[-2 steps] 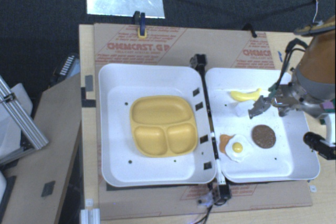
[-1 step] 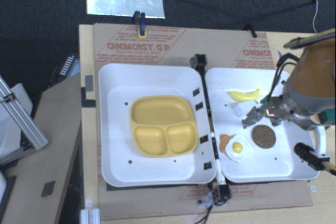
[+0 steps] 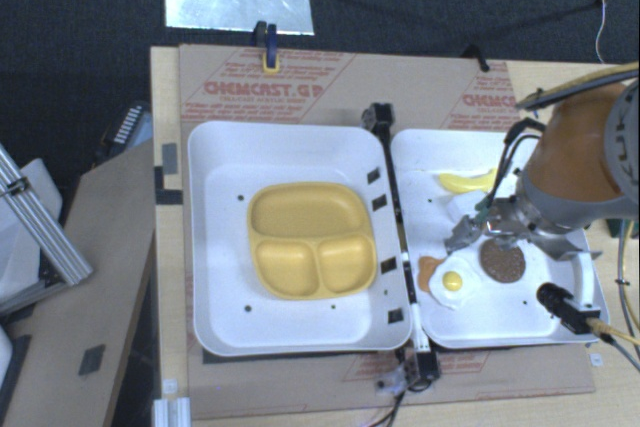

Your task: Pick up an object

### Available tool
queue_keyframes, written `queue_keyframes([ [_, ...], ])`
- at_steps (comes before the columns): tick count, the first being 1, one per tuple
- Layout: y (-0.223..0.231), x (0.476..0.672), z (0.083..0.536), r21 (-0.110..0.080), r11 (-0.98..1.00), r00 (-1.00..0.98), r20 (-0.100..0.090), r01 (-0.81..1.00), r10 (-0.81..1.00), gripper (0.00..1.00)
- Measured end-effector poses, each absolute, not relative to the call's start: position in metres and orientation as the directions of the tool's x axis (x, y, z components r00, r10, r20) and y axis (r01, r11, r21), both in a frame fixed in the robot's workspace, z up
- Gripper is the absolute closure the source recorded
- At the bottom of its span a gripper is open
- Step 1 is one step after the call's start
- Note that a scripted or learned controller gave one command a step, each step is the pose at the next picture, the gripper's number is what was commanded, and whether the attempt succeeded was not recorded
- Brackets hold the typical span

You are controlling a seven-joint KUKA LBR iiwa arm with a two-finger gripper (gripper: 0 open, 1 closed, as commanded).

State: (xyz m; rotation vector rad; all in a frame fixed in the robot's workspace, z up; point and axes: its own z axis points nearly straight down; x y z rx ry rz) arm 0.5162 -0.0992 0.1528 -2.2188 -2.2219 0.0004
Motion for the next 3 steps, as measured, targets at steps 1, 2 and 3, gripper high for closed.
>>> queue_keyframes([
  [1, -0.102, 0.521, 0.110, -0.001, 0.001, -0.001, 0.001, 1.000, 1.000, 0.00],
  [2, -0.102, 0.522, 0.123, 0.002, 0.002, -0.002, -0.001, 1.000, 1.000, 1.00],
  [3, -0.111, 0.529, 0.175, 0.006, 0.003, -0.003, -0.002, 1.000, 1.000, 1.00],
])
